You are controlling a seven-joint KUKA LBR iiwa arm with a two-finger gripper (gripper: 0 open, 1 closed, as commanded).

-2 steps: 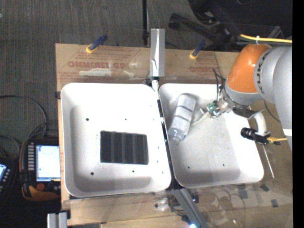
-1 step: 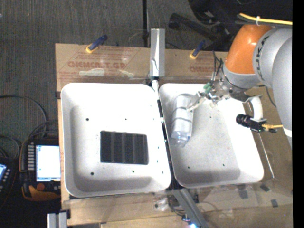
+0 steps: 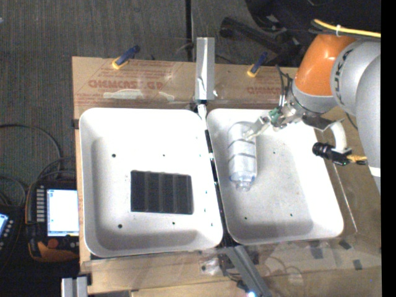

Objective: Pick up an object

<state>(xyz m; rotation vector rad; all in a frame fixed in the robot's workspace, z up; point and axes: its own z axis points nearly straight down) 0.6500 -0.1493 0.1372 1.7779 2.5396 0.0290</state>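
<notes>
We see clear plastic bottle lying in right bin, near left wall; claw just beside its upper end, state unreadable (blurred). Risk: round slick bottle rolls away, grasp misses

White bins; clear bottle; black ribbed pad; orange-banded grey arm.

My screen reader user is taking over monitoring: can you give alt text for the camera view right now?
A grey and orange arm reaches from the right over the right bin, its gripper at the upper end of a clear plastic bottle lying in that bin. The left bin holds a dark ridged rectangular block.
</notes>
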